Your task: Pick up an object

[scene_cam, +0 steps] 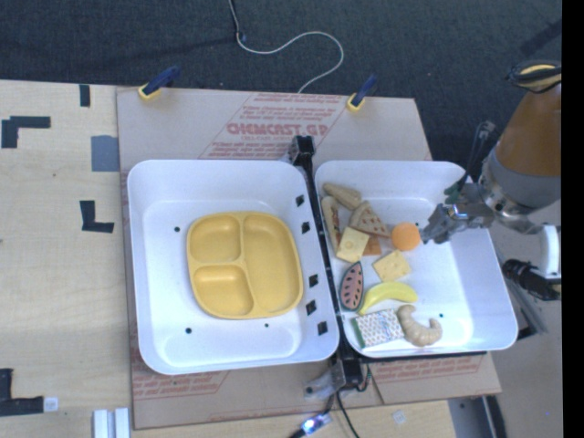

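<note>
- Camera view: arm (525,153) reaches in from the right; gripper (436,230) hangs low over the right bin (474,281), just right of a small orange ball (406,236).
- Cannot tell whether the fingers are apart or together; nothing shows between them.
- Likely target, by closeness: the orange ball. It sits on the bin floor, not lifted.
- Other toy food crowds the bin's left side: cheese wedge (391,266), banana (390,294), watermelon slice (352,286), shrimp (421,328) near the front. The bin's right half is bare, which gives the arm room to come in.
- Left bin (151,245) holds a yellow divided plate (244,264), lying flat in the middle.
- Both bins rest on a cardboard sheet (265,130), held by clamps at the far edge.
- Dark carpet beyond; a cable (301,44) trails there.
</note>
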You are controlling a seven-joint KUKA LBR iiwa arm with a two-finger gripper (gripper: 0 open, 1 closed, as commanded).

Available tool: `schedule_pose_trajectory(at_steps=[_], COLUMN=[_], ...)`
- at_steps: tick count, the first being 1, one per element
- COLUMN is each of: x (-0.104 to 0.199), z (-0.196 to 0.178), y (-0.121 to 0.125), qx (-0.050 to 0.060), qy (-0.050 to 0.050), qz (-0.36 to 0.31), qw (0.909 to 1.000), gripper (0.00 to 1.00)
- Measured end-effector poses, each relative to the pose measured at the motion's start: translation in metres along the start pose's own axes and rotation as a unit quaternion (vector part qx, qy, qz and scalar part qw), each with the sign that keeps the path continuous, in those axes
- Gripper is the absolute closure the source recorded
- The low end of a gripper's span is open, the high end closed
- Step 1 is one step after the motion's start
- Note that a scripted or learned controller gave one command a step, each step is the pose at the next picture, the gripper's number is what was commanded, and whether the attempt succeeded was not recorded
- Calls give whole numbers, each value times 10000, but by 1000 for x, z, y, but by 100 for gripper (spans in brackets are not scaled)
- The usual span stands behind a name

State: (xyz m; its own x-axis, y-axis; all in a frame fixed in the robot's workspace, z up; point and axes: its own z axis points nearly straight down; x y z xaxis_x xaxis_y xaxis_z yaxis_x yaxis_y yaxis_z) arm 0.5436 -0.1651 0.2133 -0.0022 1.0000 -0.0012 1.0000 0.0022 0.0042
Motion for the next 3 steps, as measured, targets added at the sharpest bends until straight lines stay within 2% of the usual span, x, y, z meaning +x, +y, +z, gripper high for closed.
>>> schedule_pose_trajectory(at_steps=[1, 2, 3], x=[1, 53, 107], z=[-11, -19, -6], y=[0, 29, 53], qx=[22, 19, 29], qy=[6, 14, 13], qz=[2, -25, -25], qw=[10000, 10000, 10000], gripper=[100, 100, 100])
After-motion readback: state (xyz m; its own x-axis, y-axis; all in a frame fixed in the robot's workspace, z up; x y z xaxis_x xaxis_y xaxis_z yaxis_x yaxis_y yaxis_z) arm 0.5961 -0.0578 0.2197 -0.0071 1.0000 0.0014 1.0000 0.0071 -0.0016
